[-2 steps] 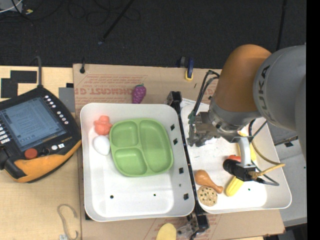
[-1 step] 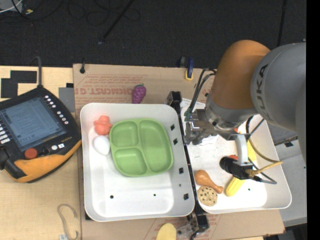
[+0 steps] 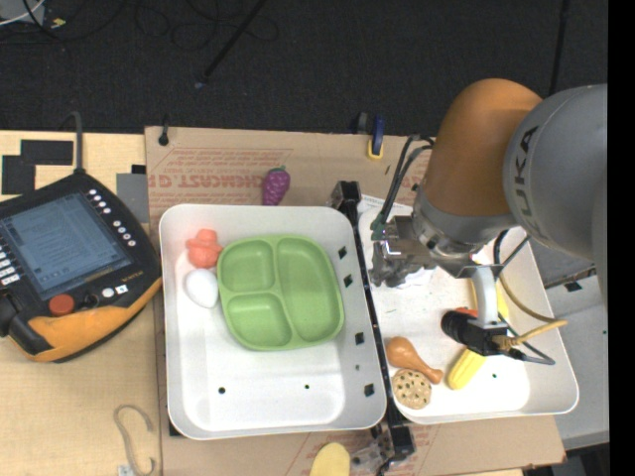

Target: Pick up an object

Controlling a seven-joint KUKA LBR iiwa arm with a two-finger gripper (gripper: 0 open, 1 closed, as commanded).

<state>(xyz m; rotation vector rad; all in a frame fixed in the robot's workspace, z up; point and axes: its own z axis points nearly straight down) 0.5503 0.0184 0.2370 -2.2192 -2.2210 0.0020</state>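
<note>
Yellow lemon-looking thing [image 3: 330, 458] at bottom centre, outside both bins | right bin [image 3: 556, 397]: toy drumstick [image 3: 412, 354], cookie [image 3: 411, 389], corn [image 3: 464, 369] along its lower part | gripper [image 3: 392, 258] over that bin's upper left, apart from them, grip state can't tell | left bin [image 3: 258, 405]: green plate [image 3: 280, 293]

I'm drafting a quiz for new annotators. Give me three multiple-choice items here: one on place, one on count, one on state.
1. The white egg lies: A) in the left bin beside the green plate B) outside both bins C) atop the plate.
2. The green plate's compartments: A) two B) three C) five.
3. The drumstick is: A) lifted in the air B) lying on the right bin's floor C) on the plate.
Key: 1A, it sits at the plate's left; 2B, ridges split it in three; 3B, it rests beside the cookie.
</note>
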